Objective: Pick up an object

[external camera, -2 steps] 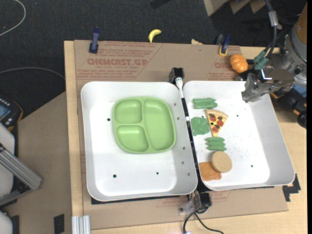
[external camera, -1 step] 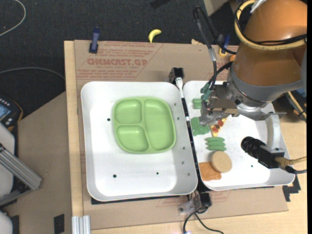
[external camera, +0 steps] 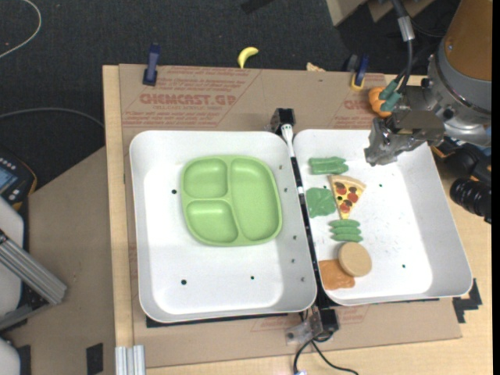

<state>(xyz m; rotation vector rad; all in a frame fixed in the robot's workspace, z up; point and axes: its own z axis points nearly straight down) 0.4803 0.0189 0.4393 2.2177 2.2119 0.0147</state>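
Observation:
The right bin (external camera: 414, 233) holds several toy foods along its left side: a green pea pod (external camera: 326, 165), a pizza slice (external camera: 346, 193), a green leafy piece (external camera: 318, 201), another green pod (external camera: 344, 229), a round tan cookie (external camera: 355, 259) and an orange piece (external camera: 336, 276). My gripper (external camera: 380, 154) hangs over the far part of the right bin, to the right of the pea pod and above the pizza slice. I see nothing between its fingers.
A green divided plate (external camera: 231, 200) lies in the left bin (external camera: 156, 233). Blue clamps (external camera: 151, 65) hold the cardboard base at the back. A yellow banana toy (external camera: 247, 55) lies behind the bench. A black bar (external camera: 295, 186) runs between the bins.

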